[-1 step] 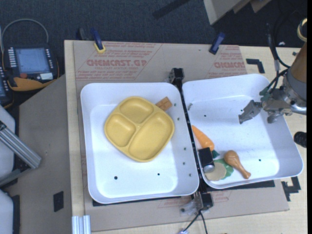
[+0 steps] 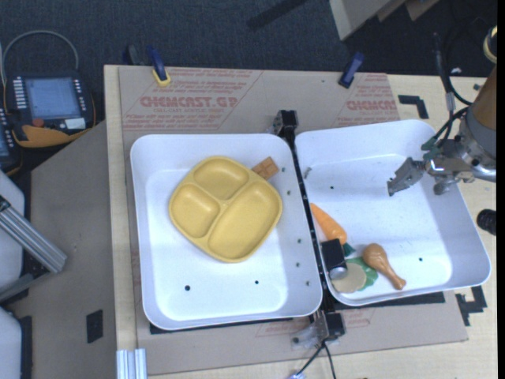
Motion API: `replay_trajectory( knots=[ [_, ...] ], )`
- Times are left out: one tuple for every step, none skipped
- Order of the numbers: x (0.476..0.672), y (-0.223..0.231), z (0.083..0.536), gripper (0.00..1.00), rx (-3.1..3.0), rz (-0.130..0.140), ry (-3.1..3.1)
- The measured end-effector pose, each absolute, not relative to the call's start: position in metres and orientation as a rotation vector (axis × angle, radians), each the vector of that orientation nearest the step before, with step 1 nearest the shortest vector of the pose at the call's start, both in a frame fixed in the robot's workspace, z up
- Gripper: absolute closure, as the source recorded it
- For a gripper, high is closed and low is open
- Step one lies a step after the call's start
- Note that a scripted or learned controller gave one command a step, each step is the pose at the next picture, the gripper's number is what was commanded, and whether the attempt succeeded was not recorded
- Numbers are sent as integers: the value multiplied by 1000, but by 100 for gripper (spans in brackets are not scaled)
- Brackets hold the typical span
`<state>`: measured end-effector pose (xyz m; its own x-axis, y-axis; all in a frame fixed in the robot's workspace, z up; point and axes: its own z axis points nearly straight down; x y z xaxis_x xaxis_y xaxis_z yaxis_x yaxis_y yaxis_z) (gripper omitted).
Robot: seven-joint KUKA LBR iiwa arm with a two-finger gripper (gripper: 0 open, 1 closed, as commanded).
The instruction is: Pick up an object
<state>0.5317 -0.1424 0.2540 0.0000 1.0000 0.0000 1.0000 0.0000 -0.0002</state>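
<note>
My gripper (image 2: 422, 178) hangs over the right part of the right bin (image 2: 371, 164), with two grey fingers spread apart and nothing between them. An orange carrot (image 2: 328, 223) lies at that bin's left wall. Below the carrot sit a small black block (image 2: 332, 255), a pale green round piece (image 2: 352, 279) and a brown chicken drumstick (image 2: 383, 264), all near the bin's front edge. These objects lie well to the left of and below the gripper.
The left bin (image 2: 158, 235) holds a yellow divided plate (image 2: 226, 208), with a small brown block (image 2: 265, 167) at the plate's upper right edge. A handheld control pendant (image 2: 49, 101) rests off the bench at far left.
</note>
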Motion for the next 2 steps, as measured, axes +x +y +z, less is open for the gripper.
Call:
replay_trajectory(
  knots=[
    [531, -151, 194, 0, -2218, 7, -2215],
    [526, -147, 131, 0, -2216, 6, -2215]
  ],
)
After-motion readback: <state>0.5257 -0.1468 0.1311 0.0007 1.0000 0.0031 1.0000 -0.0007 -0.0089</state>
